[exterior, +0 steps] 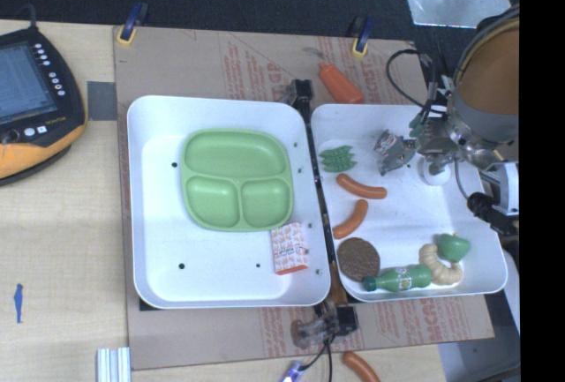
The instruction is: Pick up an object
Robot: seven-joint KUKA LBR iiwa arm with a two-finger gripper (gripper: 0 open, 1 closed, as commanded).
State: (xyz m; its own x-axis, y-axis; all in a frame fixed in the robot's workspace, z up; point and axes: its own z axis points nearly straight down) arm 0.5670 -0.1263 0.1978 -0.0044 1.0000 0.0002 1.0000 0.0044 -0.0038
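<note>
Left bin (154,195) holds a green divided plate (237,178). The right bin (481,283), beside it, holds two sausages (362,188), a brown patty (358,258) and a green bottle (399,280) (lying flat). The gripper (395,151) hovers over the right bin's far half; its finger state cannot be told.

A single fixed camera looks down on the counter (71,230) from above at a slant, far enough to take in both white bins, left bin (150,195) and right bin (481,283). The arm (490,76) enters from the view's right.
</note>
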